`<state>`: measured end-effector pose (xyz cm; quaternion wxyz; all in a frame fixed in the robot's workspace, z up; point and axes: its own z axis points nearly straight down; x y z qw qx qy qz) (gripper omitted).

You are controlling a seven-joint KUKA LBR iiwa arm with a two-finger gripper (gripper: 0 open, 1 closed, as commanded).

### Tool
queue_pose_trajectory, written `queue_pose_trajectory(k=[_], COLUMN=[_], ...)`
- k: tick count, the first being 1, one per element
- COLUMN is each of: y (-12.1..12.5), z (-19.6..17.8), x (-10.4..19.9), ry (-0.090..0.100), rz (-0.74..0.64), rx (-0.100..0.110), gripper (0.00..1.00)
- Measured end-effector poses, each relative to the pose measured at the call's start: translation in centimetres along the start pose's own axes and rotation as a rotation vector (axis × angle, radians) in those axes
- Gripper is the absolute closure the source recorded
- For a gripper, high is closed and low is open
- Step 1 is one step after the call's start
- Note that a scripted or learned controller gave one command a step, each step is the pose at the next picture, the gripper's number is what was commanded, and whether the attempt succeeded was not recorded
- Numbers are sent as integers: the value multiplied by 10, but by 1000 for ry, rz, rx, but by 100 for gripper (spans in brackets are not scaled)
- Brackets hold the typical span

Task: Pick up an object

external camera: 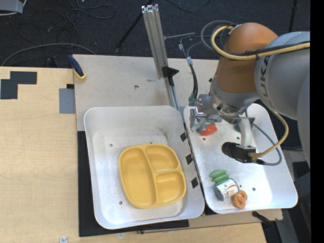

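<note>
1. Gripper (202,119) of the grey arm with the orange band sits low over the far left part of the right shallow white bin (273,186), close to the divide between the two bins.
2. Whether it is apart or together cannot be told; the metal wrist parts cover it from this slant.
3. Just below the gripper lies a small red-orange rounded object (207,129), touching or nearly touching the tool; whether it is gripped cannot be told.
4. Near the front edge of the right bin sit three small things close together: a green bean-shaped toy (219,175), a small white can with a printed label (226,189), lying tilted, and an orange ring-shaped piece (239,199).
5. The left shallow white bin (101,135) holds a yellow plastic tray with three compartments (152,174), lying flat near its middle.
6. A black cable plug (238,152) hangs from the arm over the right bin's middle.
</note>
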<state>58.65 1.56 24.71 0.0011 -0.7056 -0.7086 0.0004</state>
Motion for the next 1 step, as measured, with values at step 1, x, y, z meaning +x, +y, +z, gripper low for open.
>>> queue_pose_trajectory(k=[1], y=[8], z=[13], x=[53], ry=[0], rz=[-1], rx=[1], gripper=[100])
